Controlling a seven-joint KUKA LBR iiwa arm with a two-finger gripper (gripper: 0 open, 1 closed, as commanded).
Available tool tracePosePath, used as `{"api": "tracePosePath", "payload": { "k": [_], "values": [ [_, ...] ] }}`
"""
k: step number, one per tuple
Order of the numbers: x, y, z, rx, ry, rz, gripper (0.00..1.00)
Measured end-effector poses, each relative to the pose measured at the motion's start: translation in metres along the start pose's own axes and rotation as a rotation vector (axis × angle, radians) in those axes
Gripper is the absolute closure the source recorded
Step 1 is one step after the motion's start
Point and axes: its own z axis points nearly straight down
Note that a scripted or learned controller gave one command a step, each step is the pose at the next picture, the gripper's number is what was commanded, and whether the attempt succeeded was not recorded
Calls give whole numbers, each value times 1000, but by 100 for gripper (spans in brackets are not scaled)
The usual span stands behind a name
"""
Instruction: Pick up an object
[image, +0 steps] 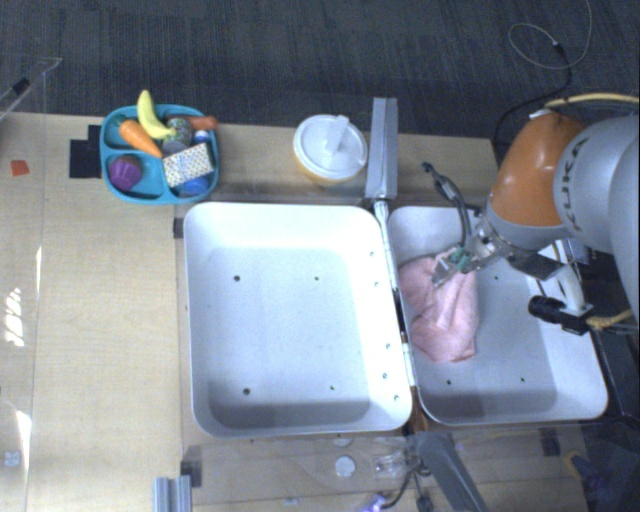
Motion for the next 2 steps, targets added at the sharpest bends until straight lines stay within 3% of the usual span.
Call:
{"api": "tracePosePath", "payload": {
  "k": [1, 2],
  "values": [
    [0, 0, 0, 0, 0, 0, 0],
    [-10, 25, 16, 12, 6, 198, 0]
  ]
}}
